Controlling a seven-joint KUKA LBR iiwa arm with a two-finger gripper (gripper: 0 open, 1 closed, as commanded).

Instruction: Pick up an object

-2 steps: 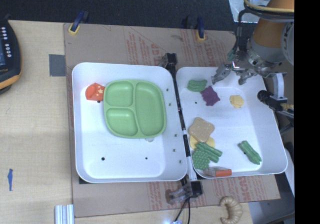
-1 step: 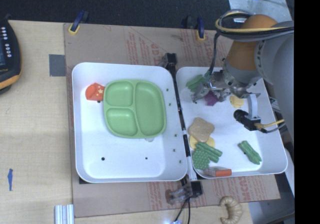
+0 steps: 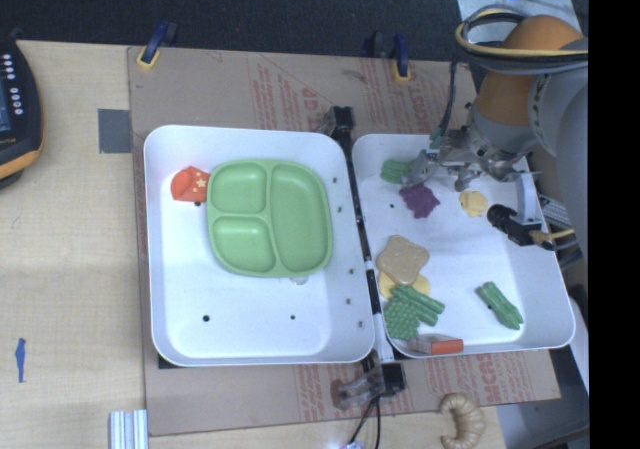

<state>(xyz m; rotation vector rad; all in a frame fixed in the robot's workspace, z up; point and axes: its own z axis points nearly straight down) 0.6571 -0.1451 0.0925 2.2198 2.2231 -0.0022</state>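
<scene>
Faint red lettering on cardboard [image 3: 250,87]

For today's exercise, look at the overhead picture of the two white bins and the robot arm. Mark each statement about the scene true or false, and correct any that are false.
1. The green divided plate lies in the left bin. True.
2. The purple object lies in the left bin. False: it lies in the right bin, near the gripper.
3. A red object lies beside the plate's left edge. True.
4. The plate has five compartments. False: it has three.
5. The gripper hangs over the left bin. False: it is over the upper part of the right bin.
6. A tan slice of toy bread lies in the right bin. True.
</scene>
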